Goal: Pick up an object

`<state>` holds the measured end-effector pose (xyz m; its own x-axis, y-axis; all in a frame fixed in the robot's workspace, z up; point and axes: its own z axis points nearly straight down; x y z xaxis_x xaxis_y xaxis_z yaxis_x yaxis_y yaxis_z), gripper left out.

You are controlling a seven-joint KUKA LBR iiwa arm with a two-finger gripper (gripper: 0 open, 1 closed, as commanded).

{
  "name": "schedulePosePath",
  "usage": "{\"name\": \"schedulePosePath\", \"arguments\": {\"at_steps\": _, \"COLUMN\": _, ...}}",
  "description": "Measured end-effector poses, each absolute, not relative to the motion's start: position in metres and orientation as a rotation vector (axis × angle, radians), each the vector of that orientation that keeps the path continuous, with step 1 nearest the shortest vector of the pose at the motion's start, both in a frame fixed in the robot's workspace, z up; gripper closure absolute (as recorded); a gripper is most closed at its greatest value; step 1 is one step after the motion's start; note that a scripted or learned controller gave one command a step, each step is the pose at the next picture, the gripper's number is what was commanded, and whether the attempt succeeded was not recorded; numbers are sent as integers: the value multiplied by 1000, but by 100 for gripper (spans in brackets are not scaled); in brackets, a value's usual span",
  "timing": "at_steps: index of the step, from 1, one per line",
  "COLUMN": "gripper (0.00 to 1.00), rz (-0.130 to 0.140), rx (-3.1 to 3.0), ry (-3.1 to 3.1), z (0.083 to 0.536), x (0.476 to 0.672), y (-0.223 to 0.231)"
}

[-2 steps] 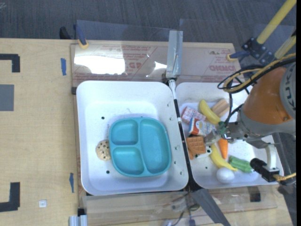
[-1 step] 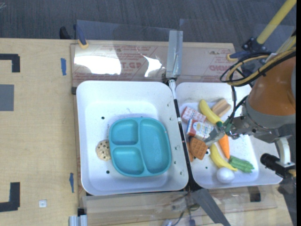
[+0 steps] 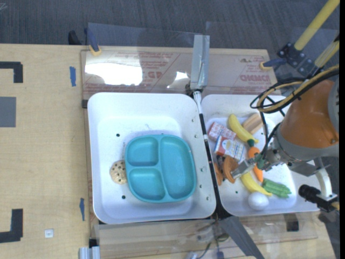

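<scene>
My gripper [image 3: 249, 165] is low in the right bin [image 3: 302, 206], down among a pile of toy food. Around it lie a yellow banana [image 3: 239, 128], a pink and white carton [image 3: 223, 140], an orange piece [image 3: 228, 170], a second banana [image 3: 253, 184], a green vegetable [image 3: 277, 188] and a white egg [image 3: 258, 200]. The gripper's tip sits over the orange piece and beside an orange carrot-like piece [image 3: 254, 155]. The clutter and the wrist hide what lies directly under it.
The left bin [image 3: 102, 144] holds a teal divided plate [image 3: 160, 168] and a cookie [image 3: 117, 171] by the plate's left edge. The grey arm with its orange band [image 3: 311, 124] covers the right bin's right side. A metal divider [image 3: 200, 63] stands behind the bins.
</scene>
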<state>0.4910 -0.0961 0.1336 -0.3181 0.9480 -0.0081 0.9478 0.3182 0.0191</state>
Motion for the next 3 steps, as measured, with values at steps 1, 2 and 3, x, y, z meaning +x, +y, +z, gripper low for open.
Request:
{"name": "schedulePosePath", "arguments": {"at_steps": 1, "gripper": 0, "rz": 45, "rx": 1785, "ry": 2546, "z": 128, "x": 497, "y": -100}}
{"name": "schedulePosePath", "arguments": {"at_steps": 2, "gripper": 0, "rz": 44, "rx": 1523, "ry": 2690, "z": 128, "x": 500, "y": -101}}
{"name": "schedulePosePath", "arguments": {"at_steps": 3, "gripper": 100, "rz": 51, "rx": 1518, "ry": 2700, "z": 141, "x": 501, "y": -97}}
